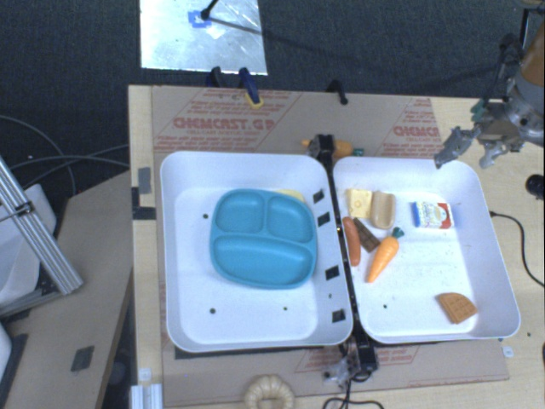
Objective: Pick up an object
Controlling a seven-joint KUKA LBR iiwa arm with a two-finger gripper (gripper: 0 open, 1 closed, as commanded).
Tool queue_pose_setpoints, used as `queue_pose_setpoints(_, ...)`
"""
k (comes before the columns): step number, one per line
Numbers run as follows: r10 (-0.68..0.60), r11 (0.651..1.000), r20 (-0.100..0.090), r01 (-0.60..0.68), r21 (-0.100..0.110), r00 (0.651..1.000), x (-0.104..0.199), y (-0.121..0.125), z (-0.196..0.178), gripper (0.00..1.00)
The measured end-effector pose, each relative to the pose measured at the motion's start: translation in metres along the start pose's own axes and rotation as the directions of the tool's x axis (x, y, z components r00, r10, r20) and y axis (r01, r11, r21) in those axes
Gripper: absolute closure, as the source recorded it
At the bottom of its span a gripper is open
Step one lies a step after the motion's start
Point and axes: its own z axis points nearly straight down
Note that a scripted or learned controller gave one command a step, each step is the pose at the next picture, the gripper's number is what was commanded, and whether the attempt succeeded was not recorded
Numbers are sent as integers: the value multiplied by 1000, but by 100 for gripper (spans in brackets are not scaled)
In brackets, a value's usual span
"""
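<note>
My gripper (pixel 471 149) hangs over the back right corner of the right bin (pixel 490 228), fingers spread open with nothing between them. Below and left of it in that bin lie a white and blue packet (pixel 432 214), a yellow cheese wedge (pixel 358 201), a tan bread piece (pixel 383 210), a brown stick (pixel 367 234), an orange sausage (pixel 352 241), a carrot (pixel 382 258) and a brown cracker (pixel 456 307) near the front right corner.
The left bin (pixel 183 228) holds a blue divided plate (pixel 263 238) with a yellowish item (pixel 292 194) peeking out behind it. A black clamp strip (pixel 336 228) runs between the bins. A beige ring (pixel 269 392) lies at the bench's front edge.
</note>
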Motion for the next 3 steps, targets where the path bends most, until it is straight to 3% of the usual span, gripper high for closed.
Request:
queue_pose_setpoints(1,-3,1000,2,3,-12,1000,1,2,-8,0)
queue_pose_setpoints(3,0,1000,2,0,-8,1000,1,-1,117,0)
